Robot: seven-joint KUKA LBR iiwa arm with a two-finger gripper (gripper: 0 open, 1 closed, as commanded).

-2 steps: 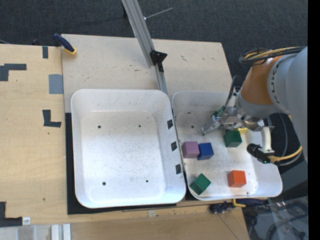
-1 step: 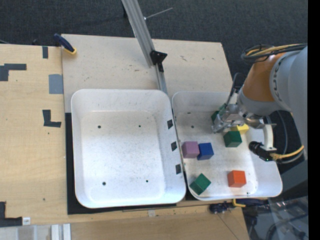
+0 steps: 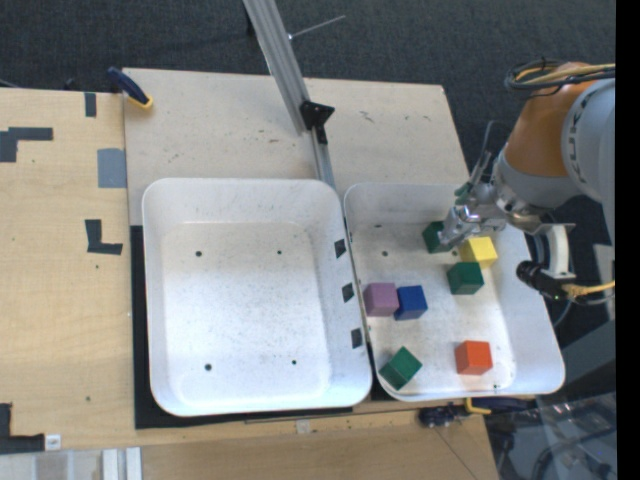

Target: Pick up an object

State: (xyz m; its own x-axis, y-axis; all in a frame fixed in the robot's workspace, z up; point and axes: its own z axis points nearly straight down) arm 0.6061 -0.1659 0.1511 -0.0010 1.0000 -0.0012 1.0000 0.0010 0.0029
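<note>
Seven blocks point(image 3: 400, 366) inside right bin point(image 3: 530, 368)

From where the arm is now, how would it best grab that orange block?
Come straight down on the orange block and pinch two opposite flat sides. It's a cube sitting alone near the right bin's front edge, with open floor around it for the fingers.

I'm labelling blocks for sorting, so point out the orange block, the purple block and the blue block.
orange block point(image 3: 474, 356), camera view, middle of its top face.
purple block point(image 3: 380, 298), camera view, middle of its top face.
blue block point(image 3: 411, 301), camera view, centre of the block.
</note>
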